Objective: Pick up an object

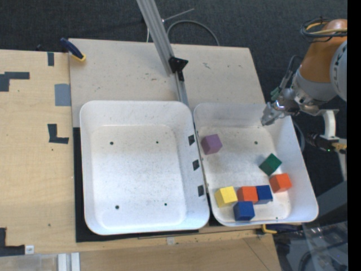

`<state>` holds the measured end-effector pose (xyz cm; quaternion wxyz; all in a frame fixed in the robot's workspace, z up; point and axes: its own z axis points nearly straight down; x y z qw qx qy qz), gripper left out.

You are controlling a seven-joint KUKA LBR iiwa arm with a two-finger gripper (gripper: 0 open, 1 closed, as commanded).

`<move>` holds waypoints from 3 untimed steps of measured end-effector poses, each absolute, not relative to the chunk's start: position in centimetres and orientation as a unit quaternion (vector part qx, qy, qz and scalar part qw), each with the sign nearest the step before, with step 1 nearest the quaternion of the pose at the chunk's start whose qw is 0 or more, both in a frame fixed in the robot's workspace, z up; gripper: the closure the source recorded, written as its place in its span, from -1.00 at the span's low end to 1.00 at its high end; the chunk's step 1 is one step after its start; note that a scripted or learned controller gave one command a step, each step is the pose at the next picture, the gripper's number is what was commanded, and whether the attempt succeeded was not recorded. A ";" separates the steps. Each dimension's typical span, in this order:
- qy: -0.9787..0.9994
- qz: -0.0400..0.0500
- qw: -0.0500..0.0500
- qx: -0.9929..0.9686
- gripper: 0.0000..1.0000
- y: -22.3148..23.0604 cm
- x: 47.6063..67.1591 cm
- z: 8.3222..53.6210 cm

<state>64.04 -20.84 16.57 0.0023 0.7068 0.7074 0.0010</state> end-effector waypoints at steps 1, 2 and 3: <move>0.708 0.002 0.003 0.706 1.00 -20.5 65.0 22.6; 0.708 0.001 0.002 0.706 1.00 -19.7 65.5 27.4; 0.709 0.000 -0.001 0.705 1.00 -13.7 64.0 26.3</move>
